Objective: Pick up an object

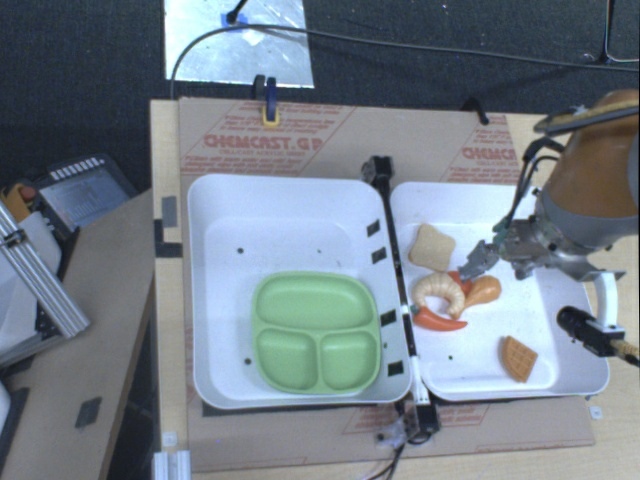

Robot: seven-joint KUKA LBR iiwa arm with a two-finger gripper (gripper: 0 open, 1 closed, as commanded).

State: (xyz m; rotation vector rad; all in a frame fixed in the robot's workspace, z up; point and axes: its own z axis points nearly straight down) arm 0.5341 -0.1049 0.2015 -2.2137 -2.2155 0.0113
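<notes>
Nearest, in the right bin [575,373]: a ridged tan waffle piece [518,357]. Farther up — a red chili [440,319], a pale curled shrimp [441,290], an orange sausage [482,290], all touching. Just above, the gripper [478,260]; fingers' state impossible to tell. Beyond — a bread slice [431,247]. Left bin [215,218]: green divided tray [317,330].

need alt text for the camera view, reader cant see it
A grey and orange robot arm's gripper hovers over toy food in the right white bin: shrimp, bread slice, red chili, waffle piece. The left bin holds a green divided plate.
</notes>
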